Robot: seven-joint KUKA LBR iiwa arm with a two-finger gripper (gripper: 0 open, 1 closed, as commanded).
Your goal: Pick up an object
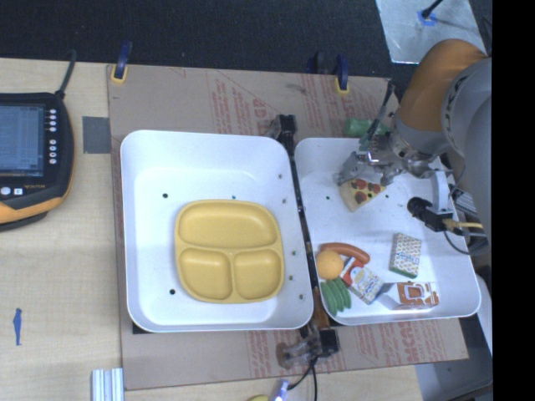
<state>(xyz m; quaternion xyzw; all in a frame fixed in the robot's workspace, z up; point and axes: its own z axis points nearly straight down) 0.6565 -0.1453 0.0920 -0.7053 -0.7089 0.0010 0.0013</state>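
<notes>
1. The grey arm (468, 115), with its glossy orange band, reaches in over the right-hand bin (322, 170), one of two shallow white plastic bins set side by side on the wooden worktop (50, 274).
2. Its metal claw (361, 172) hangs low at the far part of that bin, directly over a wedge-shaped toy pizza slice (361, 194), tan with red spots. Whether the claw is open or closed, and whether it grips the slice, cannot be told from this angle.
3. Nearer the viewer than the claw, along the bin's near edge, lie a red toy sausage (344, 251), a round yellow-orange fruit (329, 264) touching it, a green ribbed vegetable (336, 295) and a small red-and-white packet (364, 282).
4. Beyond those, away from the bins' shared wall, sit a flat patterned square box (406, 255) and a flat orange-and-white packet (417, 294).
5. That makes seven loose items in the bin beneath the claw.
6. Across the shared wall from the claw, the other bin (142, 165) holds one smooth yellow tray (228, 251) with rounded corners and three compartments.
7. A brown cardboard sheet (209, 98) lies under both bins.
8. Far across the worktop from the claw rests one black-and-orange control pendant (29, 161).
</notes>
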